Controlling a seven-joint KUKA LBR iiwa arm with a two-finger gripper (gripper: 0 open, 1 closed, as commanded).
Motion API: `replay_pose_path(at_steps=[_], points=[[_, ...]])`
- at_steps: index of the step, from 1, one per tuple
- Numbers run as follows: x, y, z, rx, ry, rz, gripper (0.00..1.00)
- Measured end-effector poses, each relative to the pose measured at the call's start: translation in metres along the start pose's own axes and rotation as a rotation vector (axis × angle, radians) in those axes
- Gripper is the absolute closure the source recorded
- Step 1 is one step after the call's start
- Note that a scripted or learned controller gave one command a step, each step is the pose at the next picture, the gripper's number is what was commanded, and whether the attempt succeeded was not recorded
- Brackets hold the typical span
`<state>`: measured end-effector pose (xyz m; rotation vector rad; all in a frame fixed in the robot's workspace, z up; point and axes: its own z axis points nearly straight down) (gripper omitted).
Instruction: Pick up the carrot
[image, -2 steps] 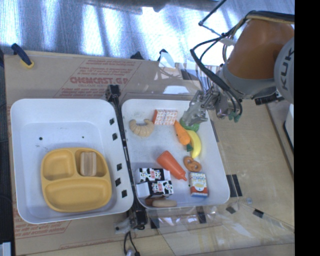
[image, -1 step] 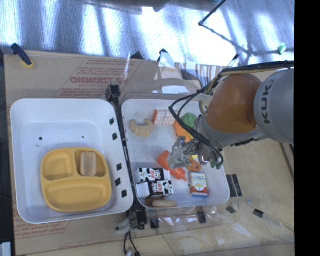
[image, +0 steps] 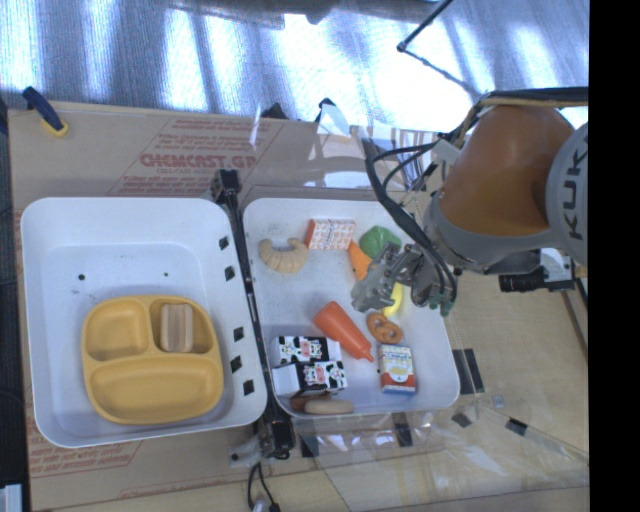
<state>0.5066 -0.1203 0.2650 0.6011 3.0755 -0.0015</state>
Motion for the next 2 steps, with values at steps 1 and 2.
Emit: replay_pose_path(at_steps=[1,2], points=[[-0.016,-0.018,0.071,0.000,0.011,-0.302,1.00],[-0.030,-0.055,0.173,-0.003,0.006,-0.657,1.00]])
